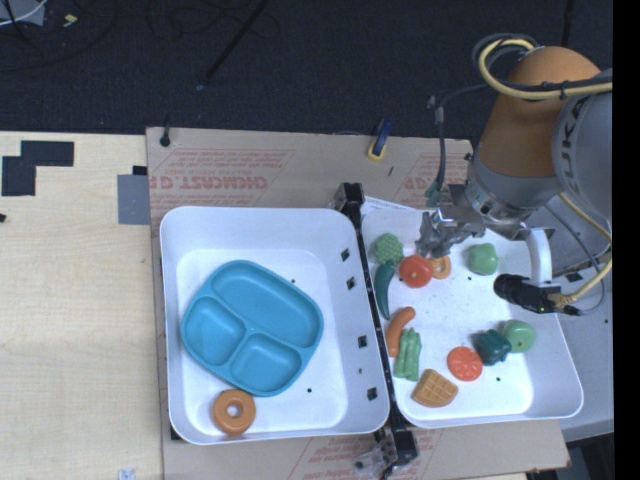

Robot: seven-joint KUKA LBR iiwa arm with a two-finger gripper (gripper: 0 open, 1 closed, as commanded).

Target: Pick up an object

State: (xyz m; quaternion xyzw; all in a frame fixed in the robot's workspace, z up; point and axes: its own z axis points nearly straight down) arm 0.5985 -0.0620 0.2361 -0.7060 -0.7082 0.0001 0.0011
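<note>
Camera view: wood bench [70, 318], cardboard [250, 168] under white bins [250, 230], dark floor [300, 48] behind.

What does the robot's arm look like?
The arm is thick, round and grey, with a big orange band above the wrist. A yellow cable loops over the orange part. The gripper at the end is small, dark grey metal.

Grey arm [598, 153] with orange band [548, 73], looped yellow cable [483, 64]
</note>
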